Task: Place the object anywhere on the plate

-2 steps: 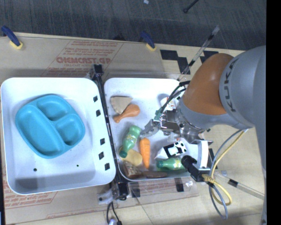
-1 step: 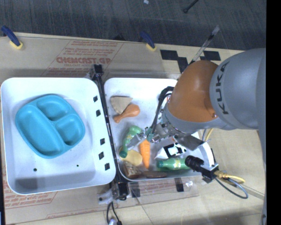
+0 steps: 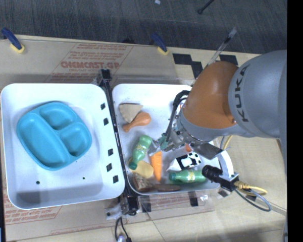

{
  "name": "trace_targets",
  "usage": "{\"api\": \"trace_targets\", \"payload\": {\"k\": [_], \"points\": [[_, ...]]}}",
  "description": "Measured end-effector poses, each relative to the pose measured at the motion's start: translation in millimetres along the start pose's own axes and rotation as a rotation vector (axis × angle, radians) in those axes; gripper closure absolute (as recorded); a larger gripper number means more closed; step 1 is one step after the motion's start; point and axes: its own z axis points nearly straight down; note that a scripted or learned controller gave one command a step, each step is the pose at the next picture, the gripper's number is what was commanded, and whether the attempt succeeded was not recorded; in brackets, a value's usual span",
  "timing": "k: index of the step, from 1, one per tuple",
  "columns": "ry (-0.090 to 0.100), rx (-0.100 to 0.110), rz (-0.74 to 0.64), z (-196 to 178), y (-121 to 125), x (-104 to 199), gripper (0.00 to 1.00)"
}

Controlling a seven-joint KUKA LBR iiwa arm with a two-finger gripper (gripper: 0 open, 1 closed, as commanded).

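Nothing had reached the blue plate [image 3: 53,134] at nine o'clock yet: the gripper [image 3: 167,141] hovered over the right bin [image 3: 141,92], grip state unreadable, beside the carrot [image 3: 156,164] among other toys.

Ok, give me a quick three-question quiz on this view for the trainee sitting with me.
1. Multiple choice: the blue plate lies A) in the left bin, B) in the other bin, C) on the bare bench.
2. True or false: the carrot already rests on the plate.
3. Fill in: the arm hangs over the ___ bin.

Key:
1. A.
2. False. The carrot lies among the toy foods in the right bin.
3. Right.
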Motion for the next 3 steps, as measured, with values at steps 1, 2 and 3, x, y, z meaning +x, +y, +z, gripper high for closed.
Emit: {"api": "trace_targets", "payload": {"k": [1,2,3], "points": [[0.000,-0.005,0.176,-39,39,86,1.00],[-0.002,-0.002,-0.247,14,27,75,1.00],[-0.003,-0.003,-0.247,13,27,75,0.00]]}}
